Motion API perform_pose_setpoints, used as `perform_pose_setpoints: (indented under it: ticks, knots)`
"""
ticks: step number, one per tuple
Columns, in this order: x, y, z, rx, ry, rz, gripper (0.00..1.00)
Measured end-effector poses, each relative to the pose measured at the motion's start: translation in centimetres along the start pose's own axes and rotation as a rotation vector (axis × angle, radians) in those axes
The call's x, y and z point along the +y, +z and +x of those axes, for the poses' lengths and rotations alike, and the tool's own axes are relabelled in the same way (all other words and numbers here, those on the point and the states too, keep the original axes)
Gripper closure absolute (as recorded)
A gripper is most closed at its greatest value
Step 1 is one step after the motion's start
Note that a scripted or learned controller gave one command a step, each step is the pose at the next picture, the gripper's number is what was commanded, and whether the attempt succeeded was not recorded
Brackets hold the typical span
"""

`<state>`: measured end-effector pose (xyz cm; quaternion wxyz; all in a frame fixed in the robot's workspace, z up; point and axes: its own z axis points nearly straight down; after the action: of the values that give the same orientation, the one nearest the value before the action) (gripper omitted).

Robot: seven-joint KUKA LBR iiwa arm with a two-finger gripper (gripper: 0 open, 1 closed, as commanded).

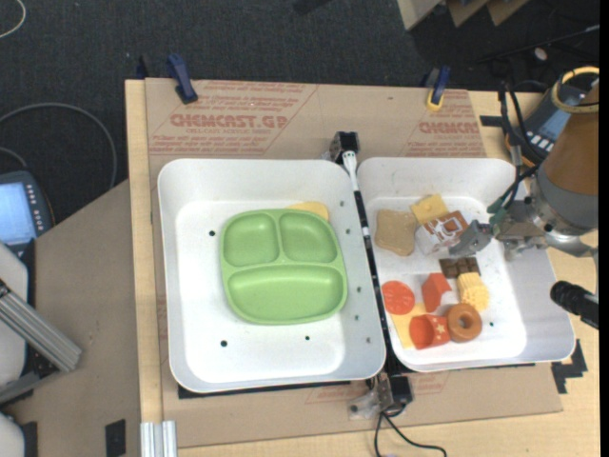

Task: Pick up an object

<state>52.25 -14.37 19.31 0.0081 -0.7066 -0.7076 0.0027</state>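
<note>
Approach step: tool (473, 243), grip state impossible to tell, poised over right bin (533, 346). Next: descend onto brown block (460, 266) at six o'clock.

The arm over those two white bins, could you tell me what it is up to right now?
The arm reaches in from the right with its gripper low over the right bin, among a pile of toy food: a slice of bread, a cheese wedge, a tomato slice and a doughnut. Nothing can be seen held yet. The left bin holds a green divided plate, untouched.
</note>
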Motion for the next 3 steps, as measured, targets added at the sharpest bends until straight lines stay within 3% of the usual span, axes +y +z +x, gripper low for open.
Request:
perform_pose_setpoints:
  ticks: [1, 2, 3]
  knots:
    - [3.9, 11.4, -2.5, -0.006, 0.002, -0.011, 0.00]
    - [4.0, 9.6, -2.6, -0.010, 0.003, -0.020, 1.00]
    - [3.9, 9.7, -2.6, -0.009, 0.003, -0.018, 0.00]
